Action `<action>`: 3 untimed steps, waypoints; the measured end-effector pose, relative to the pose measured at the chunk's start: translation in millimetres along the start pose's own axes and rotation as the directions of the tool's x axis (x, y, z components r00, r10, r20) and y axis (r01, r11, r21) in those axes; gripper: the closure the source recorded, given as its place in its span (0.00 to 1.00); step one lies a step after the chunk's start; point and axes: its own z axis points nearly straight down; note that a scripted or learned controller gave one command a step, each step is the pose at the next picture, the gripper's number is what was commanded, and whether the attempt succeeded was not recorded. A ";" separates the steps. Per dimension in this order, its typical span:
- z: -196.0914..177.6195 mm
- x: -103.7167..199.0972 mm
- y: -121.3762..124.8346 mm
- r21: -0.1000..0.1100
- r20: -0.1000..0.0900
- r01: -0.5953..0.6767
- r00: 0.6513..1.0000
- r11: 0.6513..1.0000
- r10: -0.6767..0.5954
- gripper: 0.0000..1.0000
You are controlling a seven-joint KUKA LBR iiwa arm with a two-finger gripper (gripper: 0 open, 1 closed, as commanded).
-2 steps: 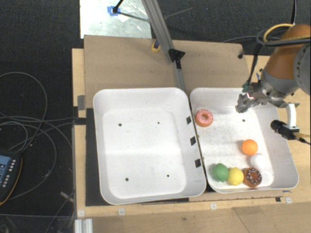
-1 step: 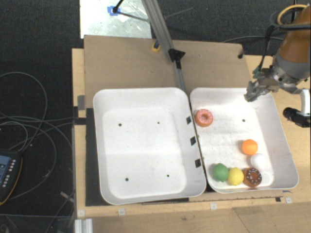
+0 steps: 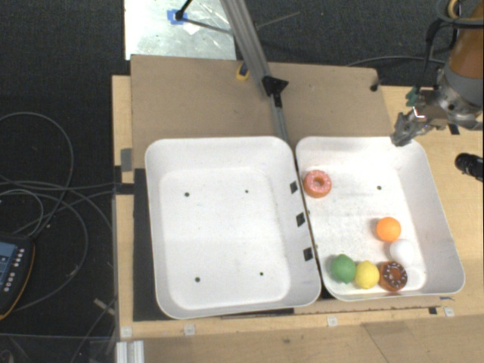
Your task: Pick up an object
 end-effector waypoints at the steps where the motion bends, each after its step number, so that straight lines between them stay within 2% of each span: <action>1: -4.0 44.9 -4.5 0.006 -0.003 0.004 1.000 1.000 -0.004 1.00; 3: 18.5 138.9 -14.1 0.008 -0.004 0.004 1.000 1.000 -0.004 1.00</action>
